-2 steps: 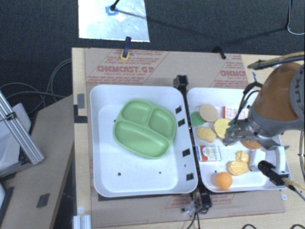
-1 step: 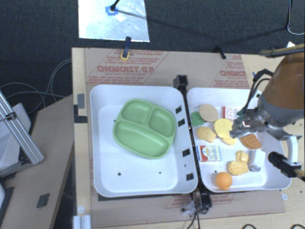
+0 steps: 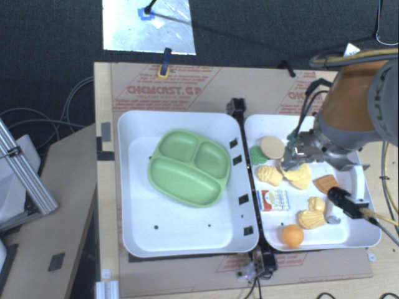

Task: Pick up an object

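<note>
The tabletop (image 3: 187,83), faced with printed cardboard, bears two white bins; dark carpet lies beyond. A green tray (image 3: 189,167) fills the left bin (image 3: 140,229). The end effector (image 3: 293,161) reaches down into the right bin (image 3: 358,232) near its far edge, over yellow food pieces (image 3: 298,177); whether it grips, I cannot tell. An orange (image 3: 292,235) sits at the near edge.

Two white bins sit side by side: a left bin (image 3: 134,229) and a right bin (image 3: 361,232). One green divided plate (image 3: 189,167) lies left of the jaws. One round tan biscuit (image 3: 272,147), one orange (image 3: 292,235), one small printed carton (image 3: 273,200), one brown piece (image 3: 325,183), and four pale yellow food pieces (image 3: 270,175) lie by the jaws.
</note>
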### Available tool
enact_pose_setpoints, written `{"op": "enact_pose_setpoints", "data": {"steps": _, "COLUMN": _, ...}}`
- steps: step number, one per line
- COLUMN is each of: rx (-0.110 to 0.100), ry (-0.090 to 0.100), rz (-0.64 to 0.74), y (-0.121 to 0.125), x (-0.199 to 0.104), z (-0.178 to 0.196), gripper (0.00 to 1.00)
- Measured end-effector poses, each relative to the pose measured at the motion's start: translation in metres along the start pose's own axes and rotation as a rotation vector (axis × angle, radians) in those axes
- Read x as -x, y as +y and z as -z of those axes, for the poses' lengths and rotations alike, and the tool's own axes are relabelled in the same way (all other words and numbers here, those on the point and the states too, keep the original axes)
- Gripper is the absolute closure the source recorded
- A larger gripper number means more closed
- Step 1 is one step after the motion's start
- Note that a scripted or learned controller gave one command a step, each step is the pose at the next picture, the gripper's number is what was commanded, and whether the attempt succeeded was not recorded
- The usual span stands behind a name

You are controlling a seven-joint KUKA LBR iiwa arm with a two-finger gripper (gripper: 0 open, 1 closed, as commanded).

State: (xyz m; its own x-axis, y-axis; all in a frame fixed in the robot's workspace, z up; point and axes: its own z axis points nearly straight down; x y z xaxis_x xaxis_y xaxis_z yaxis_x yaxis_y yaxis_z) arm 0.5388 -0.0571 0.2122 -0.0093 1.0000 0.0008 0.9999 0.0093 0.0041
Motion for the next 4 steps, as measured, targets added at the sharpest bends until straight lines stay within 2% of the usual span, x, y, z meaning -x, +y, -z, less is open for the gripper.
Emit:
{"op": "enact_pose_setpoints", "data": {"steps": 1, "rx": 0.000, "ry": 0.001, "rz": 0.000, "y": 0.023, "x": -0.044, "z": 0.014, "gripper": 1.00}}
{"op": "enact_pose_setpoints", "data": {"steps": 2, "rx": 0.000, "ry": 0.001, "rz": 0.000, "y": 0.054, "x": -0.100, "z": 0.016, "gripper": 1.00}}
{"op": "enact_pose_setpoints", "data": {"steps": 3, "rx": -0.001, "ry": 0.001, "rz": -0.001, "y": 0.081, "x": -0.131, "z": 0.009, "gripper": 1.00}}
{"op": "enact_pose_setpoints", "data": {"steps": 4, "rx": -0.004, "ry": -0.001, "rz": -0.009, "y": 0.068, "x": -0.116, "z": 0.015, "gripper": 1.00}}
